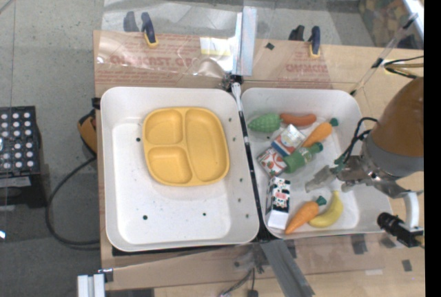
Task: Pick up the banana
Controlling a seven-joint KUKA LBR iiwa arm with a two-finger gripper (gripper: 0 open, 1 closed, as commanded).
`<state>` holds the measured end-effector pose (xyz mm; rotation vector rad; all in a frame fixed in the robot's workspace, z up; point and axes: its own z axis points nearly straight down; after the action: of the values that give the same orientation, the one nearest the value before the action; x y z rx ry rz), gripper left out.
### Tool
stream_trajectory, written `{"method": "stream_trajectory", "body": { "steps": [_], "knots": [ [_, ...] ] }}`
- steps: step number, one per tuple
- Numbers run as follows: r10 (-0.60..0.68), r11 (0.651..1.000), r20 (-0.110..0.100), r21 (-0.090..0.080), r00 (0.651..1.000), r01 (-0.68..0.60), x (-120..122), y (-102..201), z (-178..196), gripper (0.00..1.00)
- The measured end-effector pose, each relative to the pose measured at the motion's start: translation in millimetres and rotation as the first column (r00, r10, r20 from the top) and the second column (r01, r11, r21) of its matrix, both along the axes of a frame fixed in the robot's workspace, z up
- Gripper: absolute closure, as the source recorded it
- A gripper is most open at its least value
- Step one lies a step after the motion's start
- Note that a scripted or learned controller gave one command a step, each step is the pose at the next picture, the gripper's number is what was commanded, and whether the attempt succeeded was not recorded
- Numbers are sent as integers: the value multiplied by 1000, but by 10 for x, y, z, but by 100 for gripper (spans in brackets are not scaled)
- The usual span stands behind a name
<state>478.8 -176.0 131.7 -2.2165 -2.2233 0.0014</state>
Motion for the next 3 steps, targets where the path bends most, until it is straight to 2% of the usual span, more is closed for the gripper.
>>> {"method": "stream_trajectory", "body": {
  "steps": [1, 2, 3],
  "knots": [
    [215, 977, -1, 0, 977, -215, -4, -106, -66, 0],
    [247, 969, 0, 0, 969, -247, -2, -446, 3, 0],
    [314, 950, 2, -3, 950, -314, 2, -304, -384, 0]
  ]
}}
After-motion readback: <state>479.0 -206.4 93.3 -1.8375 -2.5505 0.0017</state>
